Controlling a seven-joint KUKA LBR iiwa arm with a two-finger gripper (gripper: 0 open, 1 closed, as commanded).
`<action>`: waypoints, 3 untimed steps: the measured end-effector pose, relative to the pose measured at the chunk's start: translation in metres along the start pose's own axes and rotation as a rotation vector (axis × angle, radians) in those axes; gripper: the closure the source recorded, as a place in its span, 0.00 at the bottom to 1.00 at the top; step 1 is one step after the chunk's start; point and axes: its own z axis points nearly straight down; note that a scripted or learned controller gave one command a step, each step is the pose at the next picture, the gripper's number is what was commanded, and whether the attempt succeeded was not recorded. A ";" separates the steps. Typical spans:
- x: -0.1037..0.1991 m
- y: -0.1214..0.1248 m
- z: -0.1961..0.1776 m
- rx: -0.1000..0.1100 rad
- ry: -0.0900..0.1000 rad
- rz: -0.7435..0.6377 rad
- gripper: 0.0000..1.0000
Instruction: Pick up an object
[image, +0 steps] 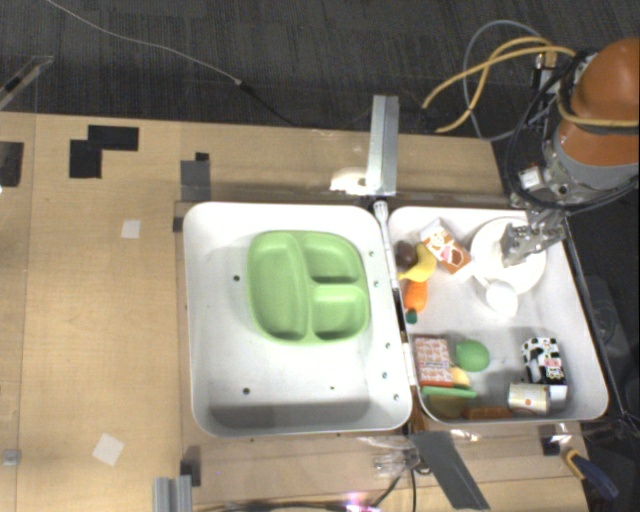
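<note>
My gripper (524, 241) hangs at the far right corner of the right bin (585, 330), low over a white plate (492, 252). Nothing can be seen held in it. Just in front of the plate stands a small white cup (500, 297). To the plate's left lie a small orange-and-white box (446, 249), a yellow banana-like piece (425, 266), a brown item (405, 254) and an orange carrot (415, 295). Along the near side sit a pink patterned box (432, 359), a green ball (472, 354), a black-and-white cup (542, 360) and a can on its side (530, 398).
The left bin (215, 380) holds a green divided tray (305, 285). A metal post (384, 140) rises behind the wall between the bins. Yellow and black cables (490, 60) loop behind the right bin near the arm's orange band (605, 90).
</note>
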 end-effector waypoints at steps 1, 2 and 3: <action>-0.116 0.018 -0.013 -0.003 -0.004 -0.159 1.00; -0.016 0.050 0.038 -0.007 0.000 -0.341 1.00; -0.030 0.002 0.046 -0.004 -0.002 -0.352 1.00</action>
